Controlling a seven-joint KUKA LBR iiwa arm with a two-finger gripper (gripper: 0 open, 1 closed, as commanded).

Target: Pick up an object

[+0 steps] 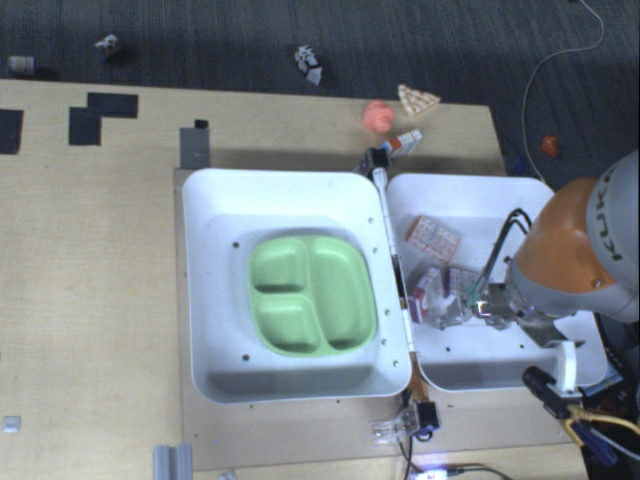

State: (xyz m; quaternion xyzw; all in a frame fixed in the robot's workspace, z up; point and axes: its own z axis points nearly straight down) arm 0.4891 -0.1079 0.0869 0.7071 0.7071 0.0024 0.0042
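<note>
Several small packets lie touching the end effector, whose grip state I cannot tell.

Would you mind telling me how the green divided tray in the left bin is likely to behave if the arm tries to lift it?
The green divided tray looks like moulded plastic, so probably stiff and fairly light. It lies flat in the left bin, unlikely to roll or tip. Its smooth, wide body may slip or offer little to pinch except the rim.
</note>
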